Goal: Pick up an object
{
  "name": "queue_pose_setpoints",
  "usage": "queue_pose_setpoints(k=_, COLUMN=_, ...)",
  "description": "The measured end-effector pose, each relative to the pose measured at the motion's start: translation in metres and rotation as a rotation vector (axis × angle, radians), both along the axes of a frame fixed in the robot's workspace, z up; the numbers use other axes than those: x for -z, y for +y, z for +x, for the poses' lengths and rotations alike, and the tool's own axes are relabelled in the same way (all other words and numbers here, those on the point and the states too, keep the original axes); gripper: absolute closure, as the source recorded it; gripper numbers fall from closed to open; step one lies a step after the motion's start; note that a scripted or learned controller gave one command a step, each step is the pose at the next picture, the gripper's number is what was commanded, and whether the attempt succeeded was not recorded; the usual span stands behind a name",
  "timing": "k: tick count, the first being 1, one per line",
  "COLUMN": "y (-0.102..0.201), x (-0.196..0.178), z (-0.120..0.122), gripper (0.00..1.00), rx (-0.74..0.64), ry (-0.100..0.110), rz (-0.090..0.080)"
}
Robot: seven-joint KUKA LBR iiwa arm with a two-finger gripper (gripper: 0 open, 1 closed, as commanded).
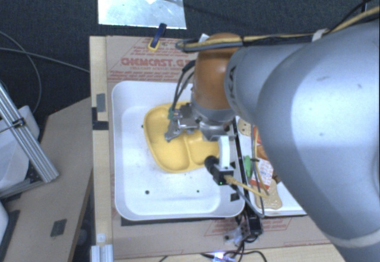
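**Arm Low Over the Yellow Piece, Grasp Unconfirmed**

While the arm hung over the left bin (127,136), nothing in the view proved that anything had been picked up. Going from the left: at about nine o'clock a wooden bench edge and some slanted metal rails (27,142) lay well apart from the work. Next came the left bin, a shallow white tray resting on printed cardboard (142,62). Toward its two o'clock corner lay the yellow object (163,142), a rounded, lumpy, soft-looking form that rested on the bin floor; no gap showed beneath it.

Just right of that object's middle, the gripper (196,130) came down from the orange band (211,79) above the wrist. Its metal parts overlapped the yellow object's three o'clock side in the view, and may well have been touching it. Whether it was spread or pressed together could not be told, since the wrist and its cabling hid the tips. Farther right, at about four o'clock, the right bin (291,204) peeked out under the big grey arm (309,118), with some orange-and-white packaging (264,171) in it.

As a judgement, the task stood at the approach-or-grasp stage: the arm had reached a target, the yellow object being the likely one. Left to do were a firm closing on it and a lift clear of the bin floor. The object's rounded, yielding shape might let it slip.
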State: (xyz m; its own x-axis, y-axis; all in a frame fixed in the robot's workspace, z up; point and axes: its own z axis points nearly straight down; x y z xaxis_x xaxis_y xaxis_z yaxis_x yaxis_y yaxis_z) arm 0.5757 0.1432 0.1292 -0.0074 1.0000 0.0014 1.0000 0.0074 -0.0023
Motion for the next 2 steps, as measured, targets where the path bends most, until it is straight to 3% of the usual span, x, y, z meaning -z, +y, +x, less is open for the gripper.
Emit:
queue_pose_setpoints(k=1, y=0.003, x=-0.192, z=-0.038, gripper=0.00, rx=0.001, ry=-0.016, rz=0.004)
queue_pose_setpoints(k=2, y=-0.033, x=-0.064, z=-0.022, gripper=0.00, rx=0.010, ry=0.007, rz=-0.005)
